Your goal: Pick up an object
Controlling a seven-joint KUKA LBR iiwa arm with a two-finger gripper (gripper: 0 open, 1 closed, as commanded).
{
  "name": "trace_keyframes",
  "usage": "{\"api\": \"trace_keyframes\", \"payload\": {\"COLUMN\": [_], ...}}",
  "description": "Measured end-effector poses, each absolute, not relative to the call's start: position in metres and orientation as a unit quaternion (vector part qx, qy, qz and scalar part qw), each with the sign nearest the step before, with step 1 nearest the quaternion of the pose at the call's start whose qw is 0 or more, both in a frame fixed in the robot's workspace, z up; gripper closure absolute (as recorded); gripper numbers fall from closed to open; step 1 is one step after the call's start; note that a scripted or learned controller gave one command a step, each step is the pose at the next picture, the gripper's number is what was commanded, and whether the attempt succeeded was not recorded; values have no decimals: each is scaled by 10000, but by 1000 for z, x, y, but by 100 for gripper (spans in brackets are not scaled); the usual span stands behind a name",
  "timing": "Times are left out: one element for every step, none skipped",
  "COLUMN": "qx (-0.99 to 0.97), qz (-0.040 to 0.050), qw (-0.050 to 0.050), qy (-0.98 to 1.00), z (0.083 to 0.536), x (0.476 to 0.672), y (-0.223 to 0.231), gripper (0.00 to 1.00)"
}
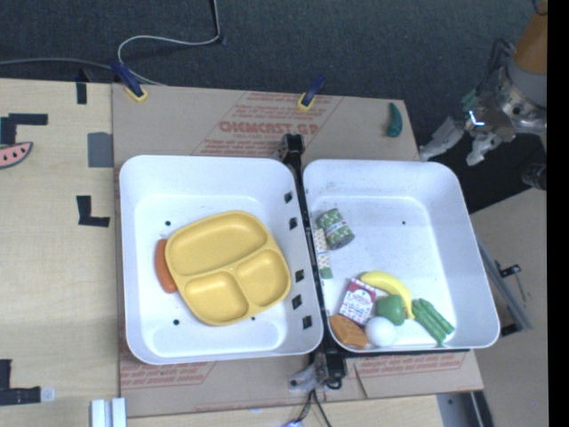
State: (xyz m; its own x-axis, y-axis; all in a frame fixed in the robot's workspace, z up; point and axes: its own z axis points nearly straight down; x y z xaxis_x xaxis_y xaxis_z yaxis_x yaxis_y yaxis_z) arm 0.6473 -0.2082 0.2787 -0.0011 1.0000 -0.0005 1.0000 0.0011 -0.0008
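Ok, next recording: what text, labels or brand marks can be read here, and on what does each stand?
"CHEMCAST GP", red print, roughly legible, on the cardboard sheet behind the bins; the smaller red lines under it are too blurred to read.
Red print on the cardboard's front edge: too small to read.
Red and white packet in the right bin: label too blurred to read.
Green patterned packet: no readable text.
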Motion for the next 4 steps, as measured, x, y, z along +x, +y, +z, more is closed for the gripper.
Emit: {"api": "trace_keyframes", "payload": {"qx": [-7073,-7064,-7069,-7071], "qz": [14,-13,-11,-13], "qw": [15,4,-43,-42], "qy": [-7069,-7079,-7073,-7071], "z": [181,94,87,87], "x": [540,516,518,486], "y": [-224,-222,-173,-134], "gripper": [0,0,0,0]}}
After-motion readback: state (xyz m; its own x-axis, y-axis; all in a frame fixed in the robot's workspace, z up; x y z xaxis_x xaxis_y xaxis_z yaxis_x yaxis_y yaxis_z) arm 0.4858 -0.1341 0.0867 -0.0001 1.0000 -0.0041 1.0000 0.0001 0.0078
